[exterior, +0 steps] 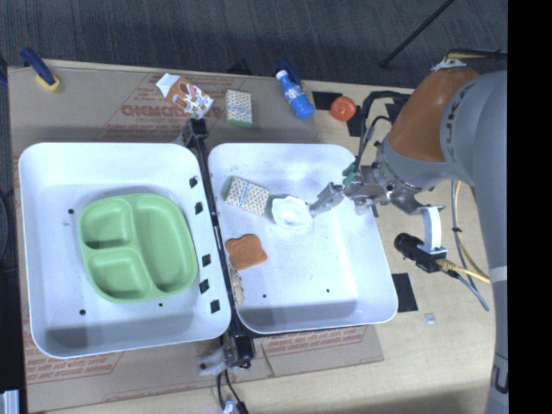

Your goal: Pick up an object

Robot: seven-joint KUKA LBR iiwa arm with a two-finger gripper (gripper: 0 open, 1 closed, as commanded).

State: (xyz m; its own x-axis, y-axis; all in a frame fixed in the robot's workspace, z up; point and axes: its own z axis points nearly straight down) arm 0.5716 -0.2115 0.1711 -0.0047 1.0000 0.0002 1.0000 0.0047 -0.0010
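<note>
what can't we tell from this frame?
- Gripper by the white object: too small and blurred to tell contact or grasp.
- White object: shape washes out against the right bin.
- Patterned packet: print too small to read.
- Arm: cut off by the camera view's right edge.

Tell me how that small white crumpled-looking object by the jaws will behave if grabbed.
The small white crumpled object looks thin and soft, so it would probably squash, not resist. It seems light and may slide on the smooth white right bin. Its low, rounded form makes tipping unlikely.
</note>
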